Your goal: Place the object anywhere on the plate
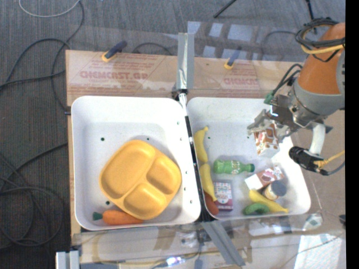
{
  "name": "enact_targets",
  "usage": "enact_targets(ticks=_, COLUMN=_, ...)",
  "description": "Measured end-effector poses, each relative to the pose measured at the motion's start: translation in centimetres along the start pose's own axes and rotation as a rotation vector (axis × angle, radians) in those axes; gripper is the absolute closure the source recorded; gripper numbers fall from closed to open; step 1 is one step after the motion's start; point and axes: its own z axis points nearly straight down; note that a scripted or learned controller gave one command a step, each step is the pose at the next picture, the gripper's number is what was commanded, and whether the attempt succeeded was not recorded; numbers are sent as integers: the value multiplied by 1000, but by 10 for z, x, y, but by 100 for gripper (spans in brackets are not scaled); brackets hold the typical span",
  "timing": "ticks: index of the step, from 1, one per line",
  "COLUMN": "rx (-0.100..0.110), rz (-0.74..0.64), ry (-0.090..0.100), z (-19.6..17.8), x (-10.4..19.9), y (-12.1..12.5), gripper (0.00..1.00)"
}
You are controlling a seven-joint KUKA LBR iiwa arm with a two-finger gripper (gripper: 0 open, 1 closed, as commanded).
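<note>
A yellow sectioned plate [141,178] lies in the left bin [90,116], towards its front. My gripper [268,126] hangs over the right side of the right bin [235,122], well to the right of the plate. A small red and white carton [265,140] sits between its fingers, tilted, and seems lifted off the bin floor. The grey wrist with its orange band [322,66] reaches in from the right edge.
An orange carrot [118,218] lies at the plate's front left. The right bin holds two yellow bananas [201,142] [207,181] along its left wall, a green bottle [233,166], a red pack [223,195], a green fruit [256,209], another banana [269,202] and a can [275,190].
</note>
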Motion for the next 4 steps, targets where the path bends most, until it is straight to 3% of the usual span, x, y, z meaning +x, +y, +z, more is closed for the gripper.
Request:
enact_targets(ticks=1, rx=2, rz=53, ry=0, z=21, x=20, y=1, gripper=100)
enact_targets(ticks=2, rx=2, rz=-63, ry=-2, z=62, x=94, y=-24, gripper=100)
enact_targets(ticks=3, rx=3, rz=49, ry=-2, z=62, x=149, y=-92, gripper=100)
enact_targets(ticks=4, rx=2, rz=113, ry=-3, z=62, x=200, y=-102, gripper=100)
